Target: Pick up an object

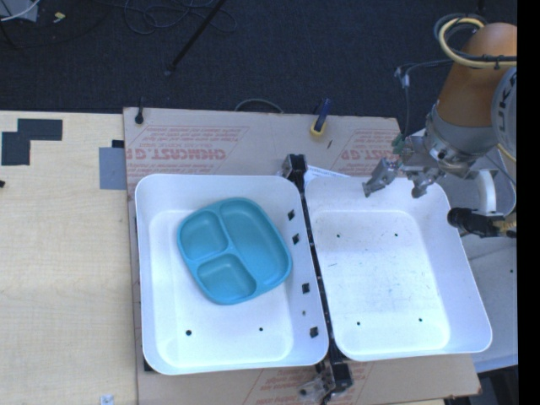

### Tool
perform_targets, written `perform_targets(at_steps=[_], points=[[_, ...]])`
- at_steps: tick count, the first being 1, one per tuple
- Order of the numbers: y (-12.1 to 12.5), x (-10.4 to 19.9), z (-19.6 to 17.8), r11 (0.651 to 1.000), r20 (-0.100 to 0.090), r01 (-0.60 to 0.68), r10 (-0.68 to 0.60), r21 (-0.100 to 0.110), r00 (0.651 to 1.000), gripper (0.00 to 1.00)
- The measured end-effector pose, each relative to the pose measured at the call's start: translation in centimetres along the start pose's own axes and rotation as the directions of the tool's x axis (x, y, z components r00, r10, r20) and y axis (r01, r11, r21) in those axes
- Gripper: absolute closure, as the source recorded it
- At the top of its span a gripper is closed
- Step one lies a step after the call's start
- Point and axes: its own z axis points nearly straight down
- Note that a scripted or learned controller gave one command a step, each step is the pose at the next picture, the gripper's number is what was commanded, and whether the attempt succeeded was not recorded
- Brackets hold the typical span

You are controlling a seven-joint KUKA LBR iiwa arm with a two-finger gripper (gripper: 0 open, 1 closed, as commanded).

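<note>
Blue plate lies well left of open end effector.

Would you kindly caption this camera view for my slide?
Open gripper above right bin; blue plate in left bin.

Bright even overhead light, soft shadows, slight blur.

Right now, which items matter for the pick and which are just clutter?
In play:
- blue divided plate, lying in the left bin
- gripper, open, above the far edge of the right bin, holding nothing

Lying about:
- blue-and-yellow clamp at the board's far edge
- cables on the dark floor
</note>
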Motion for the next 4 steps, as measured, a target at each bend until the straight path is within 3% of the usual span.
perform_targets(at_steps=[2, 3, 4], points=[[-1.1, 0.4, 12.8, 1.000, -0.002, 0.000, 0.000, 0.009, 1.000, 0.00], [-1.2, 0.5, 14.0, 1.000, -0.001, -0.002, 0.002, 0.004, 1.000, 0.00], [-1.2, 0.4, 12.9, 1.000, -0.001, -0.005, 0.005, 0.005, 1.000, 1.00]])
